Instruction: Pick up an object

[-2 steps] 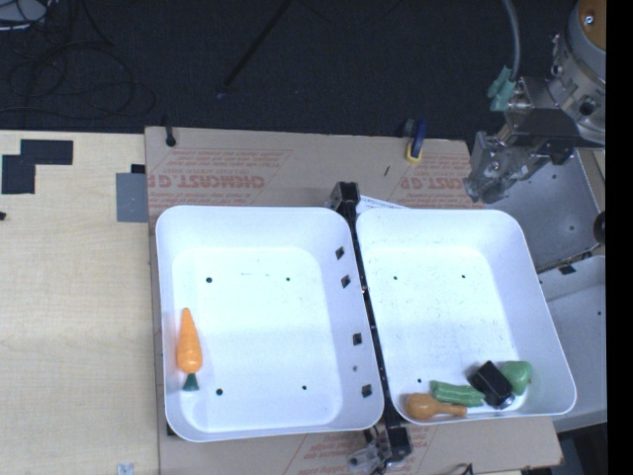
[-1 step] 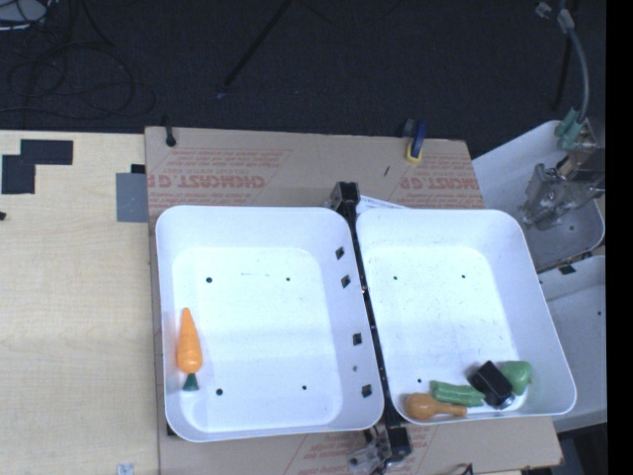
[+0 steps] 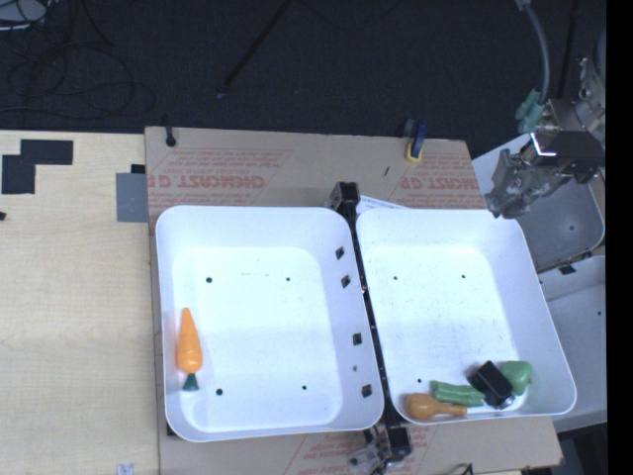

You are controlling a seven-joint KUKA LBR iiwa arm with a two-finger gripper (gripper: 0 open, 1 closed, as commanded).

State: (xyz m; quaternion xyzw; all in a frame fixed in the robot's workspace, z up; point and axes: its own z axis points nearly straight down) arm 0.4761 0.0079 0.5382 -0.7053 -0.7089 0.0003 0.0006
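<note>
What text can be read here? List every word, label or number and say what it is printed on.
Red lettering on the cardboard sheet under the bins, behind the left bin: upside down in this view, too blurred to read reliably.
Red lettering on the same sheet behind the right bin: partly hidden, unreadable.
Red print at the sheet's front edge: too small to read.

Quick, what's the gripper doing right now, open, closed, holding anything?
Gripper: open or closed cannot be told; it sits above the right bin's far right corner, with nothing seen in it.
</note>
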